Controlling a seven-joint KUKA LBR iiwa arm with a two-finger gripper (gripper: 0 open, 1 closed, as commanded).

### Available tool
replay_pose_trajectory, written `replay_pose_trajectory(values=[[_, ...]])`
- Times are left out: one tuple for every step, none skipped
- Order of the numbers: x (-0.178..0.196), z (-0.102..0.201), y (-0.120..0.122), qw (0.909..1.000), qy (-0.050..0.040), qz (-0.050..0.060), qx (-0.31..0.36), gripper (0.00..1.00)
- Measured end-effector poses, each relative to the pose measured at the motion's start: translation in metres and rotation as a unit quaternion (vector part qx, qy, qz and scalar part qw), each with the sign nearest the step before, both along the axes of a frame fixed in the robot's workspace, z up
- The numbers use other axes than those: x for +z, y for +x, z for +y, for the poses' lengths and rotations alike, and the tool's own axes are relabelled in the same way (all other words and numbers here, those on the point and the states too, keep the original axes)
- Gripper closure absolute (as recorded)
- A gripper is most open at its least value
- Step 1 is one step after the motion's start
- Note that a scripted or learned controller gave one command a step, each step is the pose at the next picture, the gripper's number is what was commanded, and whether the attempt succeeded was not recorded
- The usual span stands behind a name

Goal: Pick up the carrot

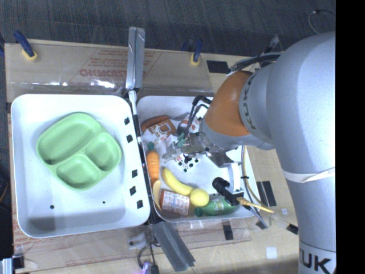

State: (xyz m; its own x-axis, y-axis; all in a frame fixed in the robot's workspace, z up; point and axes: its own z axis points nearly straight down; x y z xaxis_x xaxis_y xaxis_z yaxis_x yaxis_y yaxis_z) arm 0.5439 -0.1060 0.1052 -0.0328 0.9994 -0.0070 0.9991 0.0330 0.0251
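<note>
The carrot (153,165) lay in the right bin (171,103), hard against its left wall, just beside the divider between the two bins. Its long axis ran roughly up and down the camera view, parallel to that wall. A banana (175,181) lay just to its right and below, angled toward a small yellow fruit (199,197); a labelled can (174,201) sat below the carrot near the bin's front edge, and a brown packet (158,124) lay above it. The gripper (185,147) hung over the middle of the same bin, under the orange band of the arm (228,110), with the carrot to its left in the view and slightly lower. Whether the claw was open or closed could not be told, since the wrist and its fittings hid the tips from above. Nothing appeared to be held. The coming move looked to turn on a short shift leftward toward the wall and on setting the grasp across the carrot's narrow width, not along its length. The closeness of the wall and the banana seemed likely to leave little room on either side. The left bin (23,153) held a green divided plate (78,150), well apart from the work.
</note>
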Motion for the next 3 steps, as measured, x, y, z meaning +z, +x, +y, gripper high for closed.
replay_pose_trajectory(values=[[0.015, -0.004, 0.004, 1.0000, -0.0036, -0.007, 0.000, 1.00], [0.014, -0.003, 0.004, 1.0000, -0.0034, -0.006, 0.001, 0.00], [0.001, -0.020, 0.013, 0.9964, -0.0018, 0.001, 0.084, 0.00]])
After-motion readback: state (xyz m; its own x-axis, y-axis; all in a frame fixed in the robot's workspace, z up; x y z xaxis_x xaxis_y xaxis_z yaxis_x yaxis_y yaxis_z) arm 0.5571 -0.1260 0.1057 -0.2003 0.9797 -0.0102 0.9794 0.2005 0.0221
